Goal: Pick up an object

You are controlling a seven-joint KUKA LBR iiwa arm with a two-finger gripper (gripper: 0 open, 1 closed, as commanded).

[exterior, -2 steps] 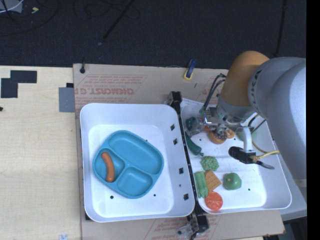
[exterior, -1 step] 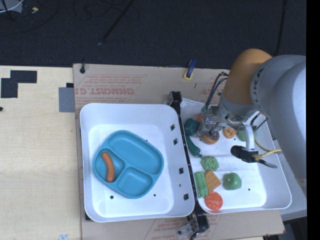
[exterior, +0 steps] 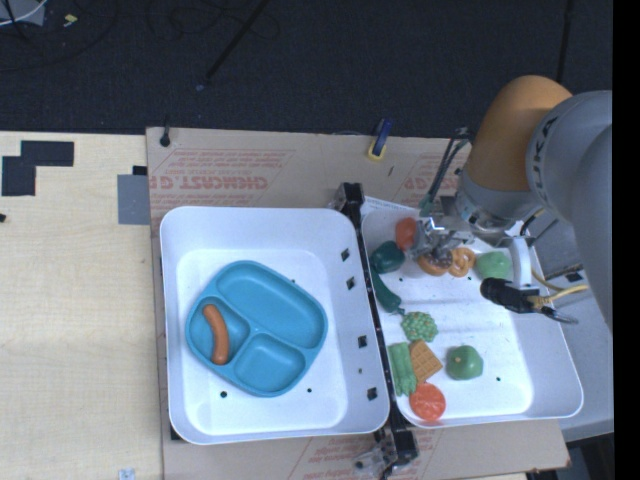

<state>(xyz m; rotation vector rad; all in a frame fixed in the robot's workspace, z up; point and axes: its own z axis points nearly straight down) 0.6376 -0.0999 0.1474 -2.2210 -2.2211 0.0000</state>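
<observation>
The hand [exterior: 437,248] sits low in the right bin [exterior: 545,368], right over an orange pretzel-like toy [exterior: 452,261] (its grip state I cannot tell). A sausage [exterior: 216,332] lies in the blue tray [exterior: 290,313].

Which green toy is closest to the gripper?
The light green one just right of the gripper. The other green toys lie lower in the right bin.

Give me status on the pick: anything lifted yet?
Done: the arm is over the right bin, gripper down at the pretzel. In hand: nothing visibly lifted; the pretzel looks to be on the bin floor. Left: grasp and raise. A hot dog sits in the blue tray.
</observation>
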